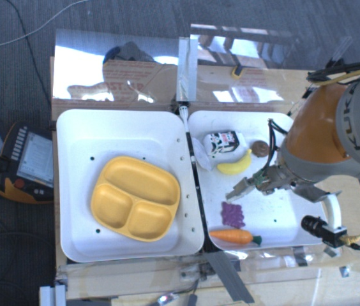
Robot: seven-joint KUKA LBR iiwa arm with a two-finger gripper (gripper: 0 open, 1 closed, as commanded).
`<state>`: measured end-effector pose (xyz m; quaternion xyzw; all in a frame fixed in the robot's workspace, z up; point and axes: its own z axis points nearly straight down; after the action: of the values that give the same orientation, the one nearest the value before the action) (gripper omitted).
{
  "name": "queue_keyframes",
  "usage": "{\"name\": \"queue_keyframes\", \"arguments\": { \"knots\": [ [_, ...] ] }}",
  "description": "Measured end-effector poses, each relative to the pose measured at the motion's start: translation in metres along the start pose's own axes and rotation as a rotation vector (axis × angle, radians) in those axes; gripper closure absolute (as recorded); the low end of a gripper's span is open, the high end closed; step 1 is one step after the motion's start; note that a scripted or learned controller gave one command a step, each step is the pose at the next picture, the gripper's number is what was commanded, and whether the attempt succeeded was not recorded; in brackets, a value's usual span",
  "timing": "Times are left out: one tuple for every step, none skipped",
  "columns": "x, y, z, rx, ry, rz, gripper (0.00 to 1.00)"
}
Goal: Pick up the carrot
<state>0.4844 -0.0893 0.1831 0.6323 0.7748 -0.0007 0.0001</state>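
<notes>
Since the carrot (231,236) lies low against the front wall of the right bin (281,234), the grasp needs care. Left to right: the left bin (78,132) holds a yellow divided tray (135,197), none of it involved. Across the divider, the carrot lies lengthwise along the front edge, orange body left, green tip right. Just behind it, purple grapes (233,214), near but apart. Further back: a black-and-white carton (222,142), a banana (236,164), a small brown item (260,148).

The gripper (247,187) hangs over mid-bin, behind the grapes, with nothing between its fingers; whether they are spread or closed cannot be made out.

Judgement: approach from above, jaws set across the carrot's short axis, centred on the thick orange part. Keep clear of the grapes on descent. The near wall leaves little room for the front finger; a slight inward bias may help.
</notes>
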Motion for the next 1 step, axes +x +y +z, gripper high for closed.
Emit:
{"name": "queue_keyframes", "arguments": {
  "knots": [
    [-0.0191,-0.0004,0.0930,-0.012,-0.003,-0.012,0.00]
  ]
}}
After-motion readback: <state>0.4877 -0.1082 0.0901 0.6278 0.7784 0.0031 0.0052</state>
